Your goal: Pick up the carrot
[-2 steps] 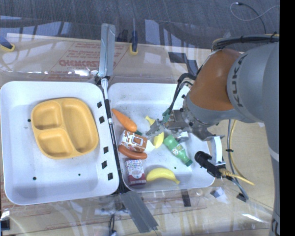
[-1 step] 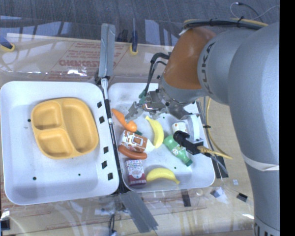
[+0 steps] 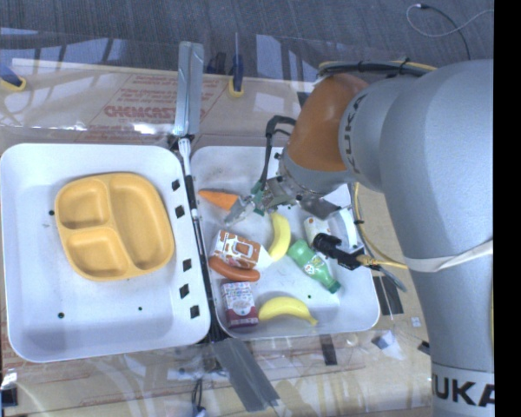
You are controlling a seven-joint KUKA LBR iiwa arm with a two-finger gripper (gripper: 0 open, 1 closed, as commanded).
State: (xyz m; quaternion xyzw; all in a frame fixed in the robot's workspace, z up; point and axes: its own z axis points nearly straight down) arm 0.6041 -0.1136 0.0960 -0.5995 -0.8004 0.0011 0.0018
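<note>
We see two white bins side by side on the table (image 3: 87, 111). The left bin (image 3: 26, 320) holds a yellow tray (image 3: 113, 226) with three sections. The right bin (image 3: 356, 315) is full of small things.

The carrot (image 3: 217, 199) lies near the far left corner of the right bin, close to the wall between the two bins. Its thin tip points toward the end effector (image 3: 243, 207). The end effector is low in the bin, just beside the carrot's tip, and we cannot tell if it touches. We also cannot tell if it is apart or together, because the big grey arm (image 3: 425, 163) with its orange band (image 3: 321, 137) hides most of it.

Nearer to us we see a small orange and white box (image 3: 235, 249), a red sausage (image 3: 234, 270) and a dark red cup (image 3: 240, 306). Two bananas lie there too, one in the middle (image 3: 280, 236) and one by the near edge (image 3: 286, 309). A green bottle (image 3: 314, 265) lies on the right side.
</note>
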